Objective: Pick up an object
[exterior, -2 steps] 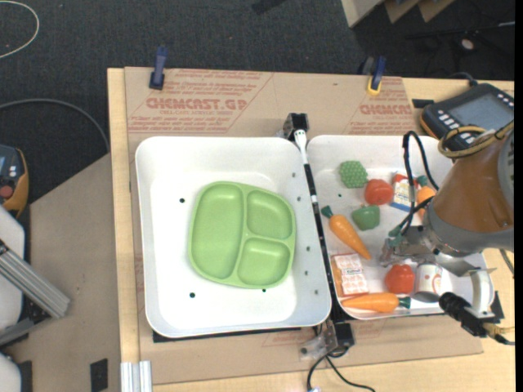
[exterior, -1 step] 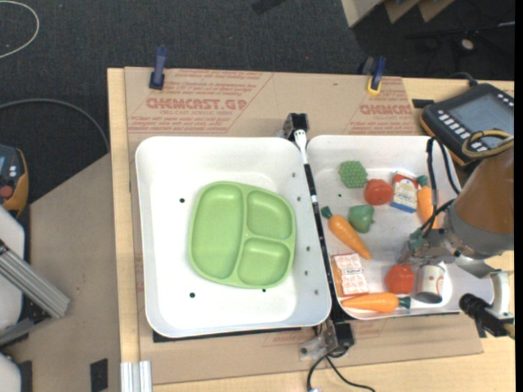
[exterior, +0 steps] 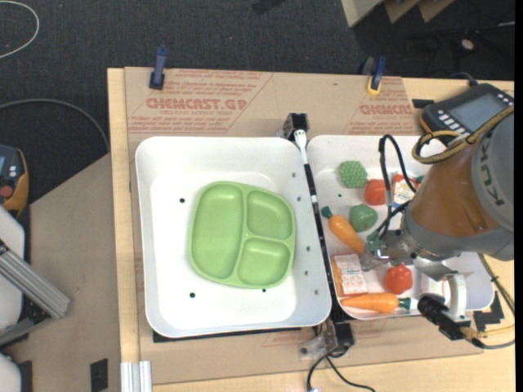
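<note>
The table [exterior: 204, 104] carries two white bins side by side. The left bin [exterior: 163, 219] holds a green divided plate [exterior: 241, 233], which lies flat near the bin's centre.

The right bin [exterior: 327, 158] holds a cluster of toy foods. A bumpy green ball [exterior: 352, 173] lies near the far edge. A red tomato [exterior: 375, 191] sits just beside it, toward the arm. A green vegetable [exterior: 363, 216] lies nearer the camera, touching an orange carrot [exterior: 346, 233] that slants toward the divider. A printed packet [exterior: 351, 274] lies flat below the carrot. A second tomato [exterior: 398, 278] rests to the right of the packet. A second carrot [exterior: 372, 303] lies along the near edge.

The arm [exterior: 458, 198] reaches in from the right. The gripper [exterior: 377, 251] hangs low between the green vegetable and the second tomato. Its degree of opening cannot be determined, and no item is visibly held.
</note>
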{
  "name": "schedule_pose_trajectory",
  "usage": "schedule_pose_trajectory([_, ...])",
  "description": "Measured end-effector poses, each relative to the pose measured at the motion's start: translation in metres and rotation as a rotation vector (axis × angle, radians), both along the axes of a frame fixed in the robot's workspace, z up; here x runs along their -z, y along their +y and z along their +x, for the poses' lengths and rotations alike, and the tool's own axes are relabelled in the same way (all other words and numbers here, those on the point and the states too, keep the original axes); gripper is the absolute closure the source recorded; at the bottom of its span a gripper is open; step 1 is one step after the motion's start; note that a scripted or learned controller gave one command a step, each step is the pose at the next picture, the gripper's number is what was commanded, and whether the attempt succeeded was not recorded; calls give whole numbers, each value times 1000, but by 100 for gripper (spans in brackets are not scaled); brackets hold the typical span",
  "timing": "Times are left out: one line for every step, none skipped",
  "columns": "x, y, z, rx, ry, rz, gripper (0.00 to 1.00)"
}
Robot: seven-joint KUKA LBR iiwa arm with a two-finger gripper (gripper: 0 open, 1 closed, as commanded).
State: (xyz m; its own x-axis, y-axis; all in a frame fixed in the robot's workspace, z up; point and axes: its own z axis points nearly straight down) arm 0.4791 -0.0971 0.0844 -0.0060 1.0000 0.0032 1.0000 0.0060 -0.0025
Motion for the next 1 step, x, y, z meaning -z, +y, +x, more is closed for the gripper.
schedule_pose_trajectory([0, 4, 32, 4, -6, -5, 100])
